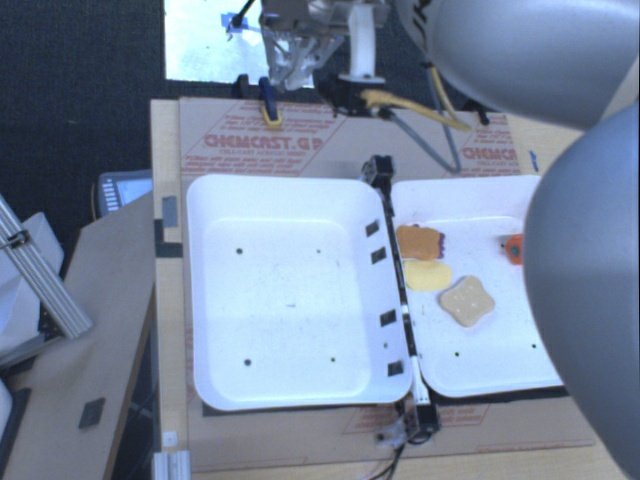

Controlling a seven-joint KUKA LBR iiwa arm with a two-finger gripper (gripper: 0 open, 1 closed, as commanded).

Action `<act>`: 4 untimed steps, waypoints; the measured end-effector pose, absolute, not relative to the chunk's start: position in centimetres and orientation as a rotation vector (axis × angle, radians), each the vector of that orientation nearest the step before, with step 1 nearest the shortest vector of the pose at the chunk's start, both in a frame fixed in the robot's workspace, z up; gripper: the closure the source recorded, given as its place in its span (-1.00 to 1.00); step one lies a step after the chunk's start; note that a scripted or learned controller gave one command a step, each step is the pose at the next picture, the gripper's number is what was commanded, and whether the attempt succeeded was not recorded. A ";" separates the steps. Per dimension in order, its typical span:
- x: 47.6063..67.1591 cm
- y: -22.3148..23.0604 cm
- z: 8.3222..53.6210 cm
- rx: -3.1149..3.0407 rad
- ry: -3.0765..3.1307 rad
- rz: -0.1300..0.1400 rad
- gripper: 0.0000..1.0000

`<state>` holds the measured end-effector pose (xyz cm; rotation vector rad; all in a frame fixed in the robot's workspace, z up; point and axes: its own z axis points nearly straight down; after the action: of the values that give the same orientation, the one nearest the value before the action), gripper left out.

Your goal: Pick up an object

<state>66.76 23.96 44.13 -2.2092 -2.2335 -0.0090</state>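
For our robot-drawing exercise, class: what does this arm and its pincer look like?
The arm is bulky, rounded and smooth grey, with black lettering partly visible on one casing. The pincer is a small silvery metal assembly. A yellow cable and a grey cable run nearby.

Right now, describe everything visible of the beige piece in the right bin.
The beige piece is a small, flat, roughly square item with rounded, lobed corners, pale tan and matte, like a toy cracker or biscuit. It lies flat on the floor of the right bin, turned at a slant to the bin's walls. Its upper left corner meets or nearly meets the pale yellow oval piece; the view cannot settle contact. Nothing else touches it.
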 end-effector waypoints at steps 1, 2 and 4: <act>66.8 23.5 50.0 -2.216 -2.231 -0.011 1.00; 66.8 23.4 53.1 -2.215 -2.231 -0.007 1.00; 66.8 23.5 54.0 -2.209 -2.235 -0.008 1.00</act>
<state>66.80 23.51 54.04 -2.2094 -2.2354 -0.0076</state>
